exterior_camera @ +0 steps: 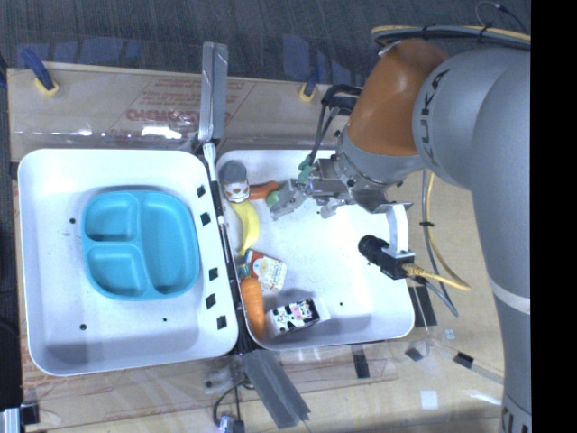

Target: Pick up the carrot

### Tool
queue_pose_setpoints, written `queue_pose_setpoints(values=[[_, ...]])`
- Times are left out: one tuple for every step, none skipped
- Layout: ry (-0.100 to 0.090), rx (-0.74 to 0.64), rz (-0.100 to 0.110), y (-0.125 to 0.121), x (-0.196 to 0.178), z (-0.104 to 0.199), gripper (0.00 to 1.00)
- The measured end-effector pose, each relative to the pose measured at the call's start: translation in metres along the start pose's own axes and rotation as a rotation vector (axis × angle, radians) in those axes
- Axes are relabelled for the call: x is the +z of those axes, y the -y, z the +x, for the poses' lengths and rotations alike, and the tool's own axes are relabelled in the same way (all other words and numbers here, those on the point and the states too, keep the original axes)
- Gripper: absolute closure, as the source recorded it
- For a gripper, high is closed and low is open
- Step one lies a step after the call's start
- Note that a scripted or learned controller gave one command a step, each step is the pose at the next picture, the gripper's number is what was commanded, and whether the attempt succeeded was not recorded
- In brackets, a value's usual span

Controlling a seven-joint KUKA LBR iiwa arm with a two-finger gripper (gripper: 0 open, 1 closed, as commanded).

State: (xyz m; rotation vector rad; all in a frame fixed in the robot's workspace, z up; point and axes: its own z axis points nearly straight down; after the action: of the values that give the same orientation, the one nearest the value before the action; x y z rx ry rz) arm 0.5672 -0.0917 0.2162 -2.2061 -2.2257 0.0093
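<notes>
The carrot (253, 303) is an orange tapered piece lying along the left wall of the right bin (361, 282), near its front corner. My gripper (285, 200) hangs low over the back left part of that bin, well behind the carrot and apart from it. A short orange-red piece (264, 189) lies just left of the gripper, and I cannot tell whether the two touch.
In the right bin a banana (247, 226), a small can (234, 180), a snack packet (268, 271) and a black-and-white box (295, 314) crowd the left side around the carrot. The left bin (54, 323) holds a blue divided plate (141, 243).
</notes>
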Motion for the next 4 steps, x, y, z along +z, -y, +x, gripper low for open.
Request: queue_pose_setpoints(values=[[0.001,-0.075,-0.002,0.05,-0.001,0.009,0.0],[0.002,0.056,-0.004,0.062,-0.026,0.015,0.0],[0.003,0.052,0.003,0.061,-0.033,0.015,1.0],[0.002,-0.008,-0.001,0.073,-0.013,0.073,1.0]])
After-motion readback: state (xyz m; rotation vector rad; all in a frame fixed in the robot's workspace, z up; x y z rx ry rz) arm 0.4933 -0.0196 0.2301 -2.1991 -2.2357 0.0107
